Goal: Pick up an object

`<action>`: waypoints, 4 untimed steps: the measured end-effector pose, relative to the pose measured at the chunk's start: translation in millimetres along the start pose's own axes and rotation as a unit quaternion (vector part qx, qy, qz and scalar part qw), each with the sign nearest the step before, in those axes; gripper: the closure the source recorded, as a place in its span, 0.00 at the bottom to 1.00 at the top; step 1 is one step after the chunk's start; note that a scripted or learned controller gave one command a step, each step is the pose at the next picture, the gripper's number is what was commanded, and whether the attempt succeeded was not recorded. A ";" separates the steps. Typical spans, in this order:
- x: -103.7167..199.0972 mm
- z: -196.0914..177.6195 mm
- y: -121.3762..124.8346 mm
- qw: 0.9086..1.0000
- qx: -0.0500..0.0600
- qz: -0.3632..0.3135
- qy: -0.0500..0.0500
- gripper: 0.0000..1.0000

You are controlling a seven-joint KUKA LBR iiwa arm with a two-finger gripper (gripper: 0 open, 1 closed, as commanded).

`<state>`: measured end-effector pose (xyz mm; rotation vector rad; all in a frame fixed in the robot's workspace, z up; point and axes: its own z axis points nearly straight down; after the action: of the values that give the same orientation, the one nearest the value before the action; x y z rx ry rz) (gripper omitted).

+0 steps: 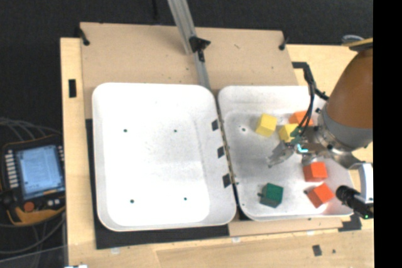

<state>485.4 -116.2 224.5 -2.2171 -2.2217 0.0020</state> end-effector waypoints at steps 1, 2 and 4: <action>-0.1 -1.9 0.9 1.000 -0.003 0.002 0.000 0.00; -3.0 59.0 6.7 1.000 0.001 0.002 -0.001 0.00; -11.1 127.4 12.4 1.000 -0.002 0.002 -0.002 0.00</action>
<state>497.5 -127.2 97.1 -2.2262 -2.2209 0.0014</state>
